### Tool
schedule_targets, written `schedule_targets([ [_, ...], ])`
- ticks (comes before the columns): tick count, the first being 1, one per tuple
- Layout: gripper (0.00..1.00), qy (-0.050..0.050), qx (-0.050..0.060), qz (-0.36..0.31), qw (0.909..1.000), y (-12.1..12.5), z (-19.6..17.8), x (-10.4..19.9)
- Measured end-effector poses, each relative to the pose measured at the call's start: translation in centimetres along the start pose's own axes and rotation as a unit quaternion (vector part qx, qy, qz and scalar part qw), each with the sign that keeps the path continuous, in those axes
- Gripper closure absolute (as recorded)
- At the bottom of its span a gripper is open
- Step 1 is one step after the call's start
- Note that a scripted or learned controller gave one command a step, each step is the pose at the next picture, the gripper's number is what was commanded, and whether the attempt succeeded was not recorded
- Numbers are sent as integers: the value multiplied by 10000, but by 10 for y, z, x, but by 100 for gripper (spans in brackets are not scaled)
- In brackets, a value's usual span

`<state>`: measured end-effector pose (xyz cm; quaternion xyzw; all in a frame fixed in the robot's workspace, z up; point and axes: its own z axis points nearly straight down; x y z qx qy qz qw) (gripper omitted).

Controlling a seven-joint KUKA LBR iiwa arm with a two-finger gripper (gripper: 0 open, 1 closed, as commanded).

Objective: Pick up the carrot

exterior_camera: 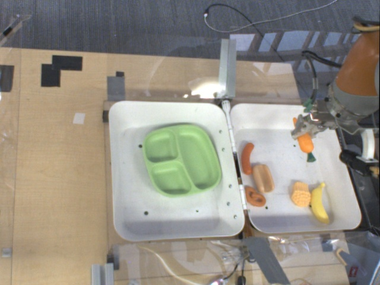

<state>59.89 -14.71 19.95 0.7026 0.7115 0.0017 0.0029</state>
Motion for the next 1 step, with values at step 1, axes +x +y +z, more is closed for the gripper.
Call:
schedule_targets([
  [1, 100, -1, 9, 2175, 9760, 16, -85, 6],
])
